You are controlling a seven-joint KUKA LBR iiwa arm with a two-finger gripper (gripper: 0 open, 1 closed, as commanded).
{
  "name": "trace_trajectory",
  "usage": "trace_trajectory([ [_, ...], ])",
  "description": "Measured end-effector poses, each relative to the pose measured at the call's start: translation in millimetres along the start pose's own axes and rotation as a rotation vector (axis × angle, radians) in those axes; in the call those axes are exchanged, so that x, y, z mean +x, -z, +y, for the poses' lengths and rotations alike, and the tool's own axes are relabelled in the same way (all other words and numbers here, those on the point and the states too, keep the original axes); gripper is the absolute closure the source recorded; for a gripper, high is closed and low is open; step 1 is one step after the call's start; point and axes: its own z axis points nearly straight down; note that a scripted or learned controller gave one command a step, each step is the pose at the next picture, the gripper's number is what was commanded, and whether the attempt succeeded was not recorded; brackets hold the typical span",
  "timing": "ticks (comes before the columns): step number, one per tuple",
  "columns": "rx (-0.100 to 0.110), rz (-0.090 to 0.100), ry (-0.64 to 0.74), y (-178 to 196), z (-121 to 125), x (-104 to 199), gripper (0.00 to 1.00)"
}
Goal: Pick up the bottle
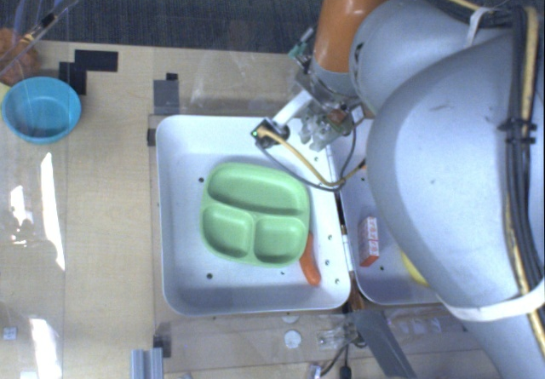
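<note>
The big grey arm (443,122) covers most of the right bin (375,284). The left bin (174,224) holds a green tray (254,213) and an orange carrot (308,265). I cannot tell which thing is the bottle.

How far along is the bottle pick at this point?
Nothing looks done. The arm hangs over the seam between the bins, its tool above the right bin, and no grasp is visible. The green tray and orange carrot lie in the left bin. Whole pick remains.
</note>
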Motion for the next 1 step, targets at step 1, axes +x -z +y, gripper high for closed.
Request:
trace_trajectory([
  [1,0.001,0.001,0.151,0.8,18.8,-103.0,1.00],
])
